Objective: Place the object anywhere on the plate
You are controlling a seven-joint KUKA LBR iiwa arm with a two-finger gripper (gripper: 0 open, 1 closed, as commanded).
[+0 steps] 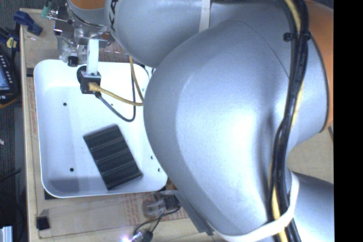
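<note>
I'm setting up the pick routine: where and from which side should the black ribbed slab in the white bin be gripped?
Grip the black ribbed slab across its narrow width, at mid-length, on its two long edges, coming from straight above. It lies flat on the white bin floor, turned diagonally, with bare floor beside both long edges.

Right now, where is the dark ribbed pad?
In the camera view, the dark ribbed pad lies in the left white bin, toward its bottom edge, beside the grey arm.
</note>
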